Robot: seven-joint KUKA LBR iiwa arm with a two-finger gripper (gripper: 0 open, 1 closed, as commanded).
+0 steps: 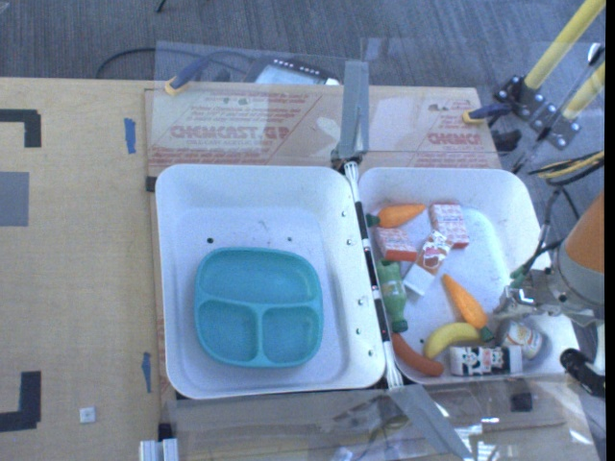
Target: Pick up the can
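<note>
Camera view: my two-finger metal gripper (519,301) hangs low over the right white plastic bin (500,188), near its right wall; I cannot tell how my jaws stand. Just below my gripper lies the small round can with a pale printed top (524,335), beside a black-and-white carton (485,359), a yellow banana (452,337) and an orange carrot (465,302). My grey arm with its orange band (588,248) enters from the right. The left white bin (252,185) holds a teal divided plate (258,307).

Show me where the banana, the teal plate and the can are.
banana (452,336): camera view, middle of its curved body.
teal plate (258,272): camera view, ridge between its compartments.
can (524,335): camera view, its pale top, right bin.
</note>
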